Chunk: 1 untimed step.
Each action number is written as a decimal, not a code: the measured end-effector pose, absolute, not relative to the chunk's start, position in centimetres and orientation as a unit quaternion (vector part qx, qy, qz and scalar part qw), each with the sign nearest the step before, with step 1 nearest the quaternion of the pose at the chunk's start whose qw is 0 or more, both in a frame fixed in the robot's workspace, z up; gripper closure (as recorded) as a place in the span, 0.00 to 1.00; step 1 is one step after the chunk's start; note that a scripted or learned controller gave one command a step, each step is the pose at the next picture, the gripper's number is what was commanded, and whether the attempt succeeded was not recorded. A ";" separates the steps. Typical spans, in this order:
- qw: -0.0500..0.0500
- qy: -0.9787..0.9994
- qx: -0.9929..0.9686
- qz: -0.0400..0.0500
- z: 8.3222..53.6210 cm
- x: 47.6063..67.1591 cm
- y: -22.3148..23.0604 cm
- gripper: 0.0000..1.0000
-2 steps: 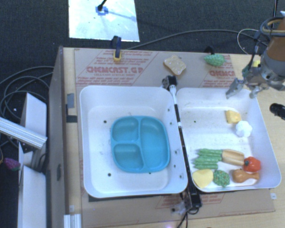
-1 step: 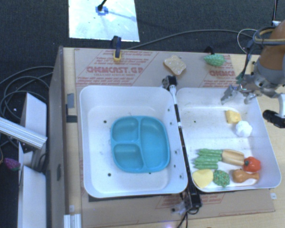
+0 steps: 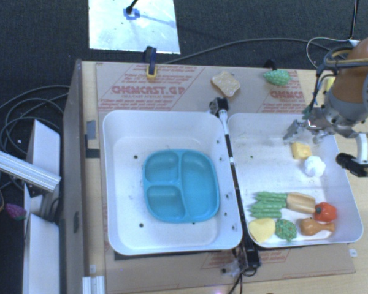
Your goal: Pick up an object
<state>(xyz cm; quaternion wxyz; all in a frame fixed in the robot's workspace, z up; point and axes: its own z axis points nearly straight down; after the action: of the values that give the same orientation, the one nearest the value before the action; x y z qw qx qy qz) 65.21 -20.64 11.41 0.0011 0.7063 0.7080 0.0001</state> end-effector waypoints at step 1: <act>0.001 0.708 0.706 0.000 8.5 64.8 -20.6 0.00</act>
<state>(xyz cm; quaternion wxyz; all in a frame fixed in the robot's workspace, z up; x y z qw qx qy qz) 64.79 -20.61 8.48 0.0011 0.7062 0.7080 0.0001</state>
